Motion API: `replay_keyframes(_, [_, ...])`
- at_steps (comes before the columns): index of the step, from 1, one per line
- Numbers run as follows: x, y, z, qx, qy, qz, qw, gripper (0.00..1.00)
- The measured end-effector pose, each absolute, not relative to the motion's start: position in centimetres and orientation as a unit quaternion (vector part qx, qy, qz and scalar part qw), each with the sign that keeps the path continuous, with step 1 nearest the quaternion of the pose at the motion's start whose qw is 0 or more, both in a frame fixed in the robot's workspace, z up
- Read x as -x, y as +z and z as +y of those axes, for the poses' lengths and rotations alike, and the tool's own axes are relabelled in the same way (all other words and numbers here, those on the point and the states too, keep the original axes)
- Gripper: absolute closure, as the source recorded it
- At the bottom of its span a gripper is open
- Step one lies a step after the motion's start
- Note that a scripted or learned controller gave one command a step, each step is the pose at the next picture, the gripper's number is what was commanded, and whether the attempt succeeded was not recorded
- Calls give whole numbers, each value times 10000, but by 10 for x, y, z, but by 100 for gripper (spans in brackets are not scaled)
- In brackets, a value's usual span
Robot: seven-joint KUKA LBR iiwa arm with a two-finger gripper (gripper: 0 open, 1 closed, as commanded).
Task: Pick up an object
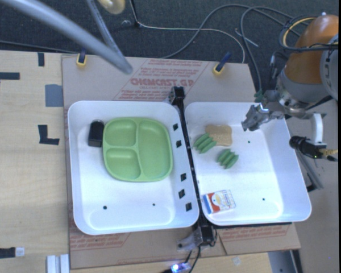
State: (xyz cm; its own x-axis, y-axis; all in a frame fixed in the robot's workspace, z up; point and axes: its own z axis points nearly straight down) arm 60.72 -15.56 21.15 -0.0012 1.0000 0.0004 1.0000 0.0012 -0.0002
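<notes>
A: Best bet for the pick?
B: Tan sponge-like block (219, 134) in right bin (284, 203), nearest the jaws (252, 120). Come straight down, centre over it, avoid the two green ribbed pieces (204, 143) just beside.

A: Arm pose?
B: Reaching in from right, wrist angled down-left, orange band (312, 44) high. Tip hovering above bin's upper part, apart from the block.

A: Jaws?
B: Nothing visibly held. Opening too small and dark; cannot tell.
</notes>
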Motion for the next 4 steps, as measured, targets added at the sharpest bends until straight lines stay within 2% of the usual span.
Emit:
replay_keyframes(3, [-577,207,9,7049,5,-7093,15,100])
replay_keyframes(4, [-583,207,63,7045,1,-7097,12,100])
